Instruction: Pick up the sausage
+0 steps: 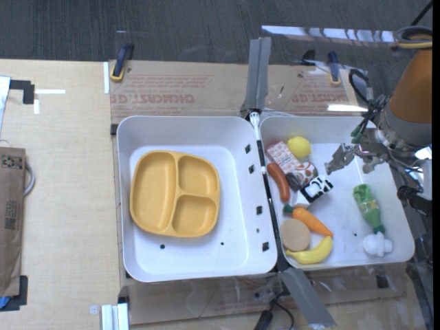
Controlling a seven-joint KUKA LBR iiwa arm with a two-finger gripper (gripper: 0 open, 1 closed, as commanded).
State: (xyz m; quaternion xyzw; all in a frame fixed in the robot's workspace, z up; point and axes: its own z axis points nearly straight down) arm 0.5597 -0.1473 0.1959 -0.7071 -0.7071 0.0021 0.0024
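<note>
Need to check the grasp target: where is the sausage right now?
The sausage lies in the right bin near its left wall, just below the red-and-white packet and above the carrot.

I'm looking at a robot lab: two white bins [124, 184] clamped to a plywood counter [55, 150], toy food at centre right, cardboard taped along the top.

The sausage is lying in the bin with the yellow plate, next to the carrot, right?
Not quite. The camera view shows the sausage lying in the other bin, the right one, near the carrot. The yellow plate sits in the left bin.
</note>
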